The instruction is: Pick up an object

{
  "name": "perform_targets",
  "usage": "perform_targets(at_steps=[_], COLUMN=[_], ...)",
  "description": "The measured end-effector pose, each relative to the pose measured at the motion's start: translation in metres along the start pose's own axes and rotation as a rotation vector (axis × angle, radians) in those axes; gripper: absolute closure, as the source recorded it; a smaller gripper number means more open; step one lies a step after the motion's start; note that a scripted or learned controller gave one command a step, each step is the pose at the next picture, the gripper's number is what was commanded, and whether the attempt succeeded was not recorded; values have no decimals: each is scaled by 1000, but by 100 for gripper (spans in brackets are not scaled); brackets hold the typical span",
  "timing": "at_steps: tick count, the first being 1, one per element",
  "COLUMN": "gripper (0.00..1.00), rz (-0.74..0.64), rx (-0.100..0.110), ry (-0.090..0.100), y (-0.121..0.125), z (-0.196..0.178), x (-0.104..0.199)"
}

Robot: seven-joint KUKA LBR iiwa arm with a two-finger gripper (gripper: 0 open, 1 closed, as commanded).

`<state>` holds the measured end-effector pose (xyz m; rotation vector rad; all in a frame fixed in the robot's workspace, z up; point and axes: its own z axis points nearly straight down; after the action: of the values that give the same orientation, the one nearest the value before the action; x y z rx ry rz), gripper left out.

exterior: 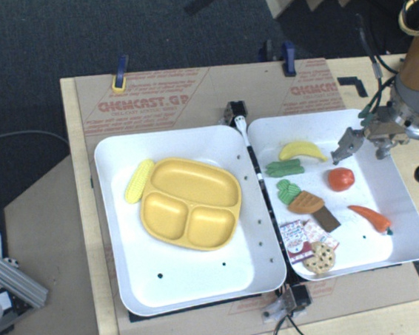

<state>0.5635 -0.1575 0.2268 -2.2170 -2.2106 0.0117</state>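
My gripper (361,151) hangs over the upper right part of the right bin (407,202), open, with nothing between its fingers. A red tomato (341,179) lies just below and to the left of it. In the same bin are a yellow banana (302,150), a green pea pod (284,168), a green broccoli piece (288,190), a brown food piece (306,203) and an orange-red carrot (371,217). A cookie (319,258) and a printed packet (297,235) lie at the bin's front left.
The left bin (131,268) holds a yellow divided plate (191,202) with a corn cob (139,181) beside its left rim. A black divider (255,173) runs between the bins. The arm's grey body (416,82) stands at the right edge.
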Motion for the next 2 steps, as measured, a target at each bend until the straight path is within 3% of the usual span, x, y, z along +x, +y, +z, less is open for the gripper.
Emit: perform_targets(at_steps=[1,2], gripper=[0,0], rz=[-3,-4], rx=[-14,-8], ry=[-3,0], y=[3,7], z=[-7,47], x=[0,10])
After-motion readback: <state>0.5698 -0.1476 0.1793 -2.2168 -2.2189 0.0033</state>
